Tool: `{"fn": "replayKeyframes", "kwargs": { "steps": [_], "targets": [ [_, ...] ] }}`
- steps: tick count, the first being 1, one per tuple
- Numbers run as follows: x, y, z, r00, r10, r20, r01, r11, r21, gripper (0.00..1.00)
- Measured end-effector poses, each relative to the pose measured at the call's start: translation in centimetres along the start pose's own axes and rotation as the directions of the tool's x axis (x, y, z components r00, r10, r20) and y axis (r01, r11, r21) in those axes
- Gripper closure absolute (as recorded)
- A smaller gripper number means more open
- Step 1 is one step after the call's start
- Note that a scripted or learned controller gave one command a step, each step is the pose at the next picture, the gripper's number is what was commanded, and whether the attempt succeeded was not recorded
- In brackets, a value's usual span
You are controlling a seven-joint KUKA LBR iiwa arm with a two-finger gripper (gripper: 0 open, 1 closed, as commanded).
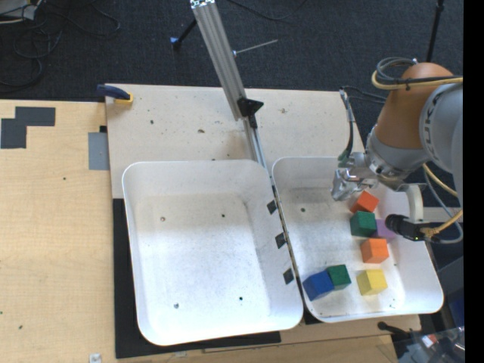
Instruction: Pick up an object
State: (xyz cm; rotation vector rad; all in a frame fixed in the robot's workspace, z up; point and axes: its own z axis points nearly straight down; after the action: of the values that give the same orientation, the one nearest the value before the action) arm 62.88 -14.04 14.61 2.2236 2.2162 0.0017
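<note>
In the right bin lie several coloured blocks. An orange block sits near the back, a dark green block just in front of it, and another orange block below that. A yellow block, a small green block and a blue block lie toward the front. My gripper hangs at the back of the right bin, just left of the upper orange block. I see nothing held in it.
The left bin lies beside the right one, with a row of black clips on the shared edge. A slanted metal pole rises behind the bins. A purple piece peeks out beside the blocks.
</note>
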Motion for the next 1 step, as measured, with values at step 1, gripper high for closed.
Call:
{"fn": "replayKeyframes", "kwargs": {
  "steps": [1],
  "targets": [
    [0.02, 0.58, -6.28, 1.000, -0.004, 0.000, 0.004, 1.000, -0.002, 1.00]
  ]
}}
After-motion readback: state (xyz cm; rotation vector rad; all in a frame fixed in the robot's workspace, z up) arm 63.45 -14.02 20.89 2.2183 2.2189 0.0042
